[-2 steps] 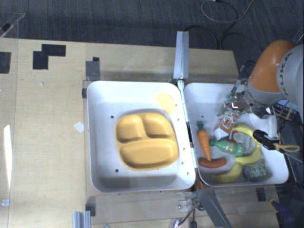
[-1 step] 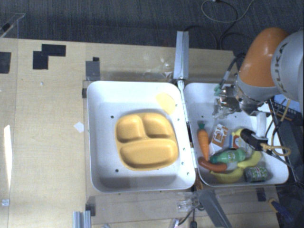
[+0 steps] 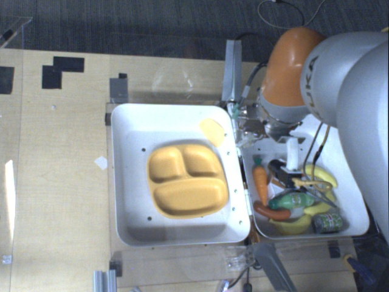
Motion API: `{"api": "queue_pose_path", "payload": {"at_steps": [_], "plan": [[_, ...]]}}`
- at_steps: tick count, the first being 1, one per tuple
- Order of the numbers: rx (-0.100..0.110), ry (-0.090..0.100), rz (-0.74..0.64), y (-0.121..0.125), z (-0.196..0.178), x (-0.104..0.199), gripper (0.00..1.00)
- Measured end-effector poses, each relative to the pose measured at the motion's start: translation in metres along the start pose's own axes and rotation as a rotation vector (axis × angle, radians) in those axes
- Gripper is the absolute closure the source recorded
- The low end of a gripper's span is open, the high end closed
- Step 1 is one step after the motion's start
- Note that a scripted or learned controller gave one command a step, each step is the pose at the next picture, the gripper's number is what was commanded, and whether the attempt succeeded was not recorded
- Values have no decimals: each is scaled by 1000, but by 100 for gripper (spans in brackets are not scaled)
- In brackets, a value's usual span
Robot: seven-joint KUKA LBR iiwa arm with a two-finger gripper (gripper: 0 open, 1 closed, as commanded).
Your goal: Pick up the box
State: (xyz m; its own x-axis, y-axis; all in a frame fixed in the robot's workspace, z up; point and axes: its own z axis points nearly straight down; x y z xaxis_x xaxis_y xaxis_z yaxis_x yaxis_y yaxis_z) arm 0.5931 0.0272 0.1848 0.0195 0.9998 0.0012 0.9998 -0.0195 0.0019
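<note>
**Yellow box in the left bin, gripper over the right**

The box (image 3: 185,180) — yellow, shallow, with three compartments — lies flat near the middle of the left bin (image 3: 121,163). It is well apart from the gripper (image 3: 260,128), which hangs over the upper left corner of the right bin (image 3: 360,219), just across the rims between the two. Whether the gripper is open or closed I cannot tell; the arm's bulk covers it from above. Bare white floor rings the box, narrowest toward the right wall. The right bin is crowded — a carrot (image 3: 260,184), bananas (image 3: 323,176), a green bottle (image 3: 293,199), a can (image 3: 329,222). A pale wooden bench (image 3: 61,163) lies beneath, with dark carpet (image 3: 121,11) beyond.
</note>
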Motion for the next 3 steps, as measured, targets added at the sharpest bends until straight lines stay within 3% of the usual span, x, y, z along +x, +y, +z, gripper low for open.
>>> {"api": "queue_pose_path", "payload": {"at_steps": [1, 2, 3], "plan": [[3, 0, 262, -7, 43, 92, 100], [-39, 12, 536, -29, 76, 159, 100], [0, 0, 648, 43, 10, 141, 100]]}}
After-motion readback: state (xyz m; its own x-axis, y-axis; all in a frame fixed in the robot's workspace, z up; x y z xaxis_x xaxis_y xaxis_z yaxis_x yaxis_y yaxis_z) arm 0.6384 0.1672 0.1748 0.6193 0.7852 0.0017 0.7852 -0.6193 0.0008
